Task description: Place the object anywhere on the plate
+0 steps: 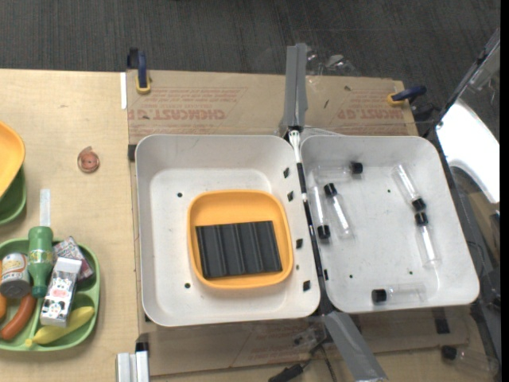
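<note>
A square yellow plate (pixel 238 203) with rounded corners lies in the middle of the left white bin (pixel 159 173). A dark grey ribbed slab (pixel 238 249) rests flat on the plate and covers most of its floor. Nothing touches the slab or the plate.
The right bin (pixel 449 285) holds several clear tubes with black caps (pixel 338 210), scattered near its walls. A pale arm part (pixel 469 146) hangs over the bench's right edge. On the wooden table to the left stand a green tray of toy food (pixel 83 309) and a yellow bowl (pixel 8 165).
</note>
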{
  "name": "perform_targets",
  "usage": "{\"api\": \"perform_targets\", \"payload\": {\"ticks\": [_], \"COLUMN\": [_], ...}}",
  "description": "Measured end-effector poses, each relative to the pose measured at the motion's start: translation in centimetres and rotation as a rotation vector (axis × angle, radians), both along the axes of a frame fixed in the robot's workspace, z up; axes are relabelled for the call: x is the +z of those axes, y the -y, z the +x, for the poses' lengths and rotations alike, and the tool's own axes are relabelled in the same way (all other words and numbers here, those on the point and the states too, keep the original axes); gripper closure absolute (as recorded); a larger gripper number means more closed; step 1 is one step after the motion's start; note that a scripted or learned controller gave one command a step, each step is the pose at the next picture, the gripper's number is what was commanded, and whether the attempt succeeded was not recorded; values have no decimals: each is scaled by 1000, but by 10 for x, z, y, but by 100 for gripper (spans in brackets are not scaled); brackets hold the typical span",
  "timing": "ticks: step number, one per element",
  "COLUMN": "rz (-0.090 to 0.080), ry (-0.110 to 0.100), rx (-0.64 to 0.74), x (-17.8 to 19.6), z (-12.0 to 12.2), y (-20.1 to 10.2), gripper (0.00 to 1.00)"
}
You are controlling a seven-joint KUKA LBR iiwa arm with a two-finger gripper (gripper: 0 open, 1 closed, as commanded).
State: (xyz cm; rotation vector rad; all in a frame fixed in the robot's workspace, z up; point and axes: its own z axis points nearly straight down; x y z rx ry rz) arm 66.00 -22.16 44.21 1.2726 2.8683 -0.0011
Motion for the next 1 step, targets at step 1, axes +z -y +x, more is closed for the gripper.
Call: {"api": "perform_targets", "payload": {"ticks": [1], "rz": [1], "ry": [-2], "rx": [161], "x": [-143], "z": [-68], "y": [-62], "gripper": [0]}}
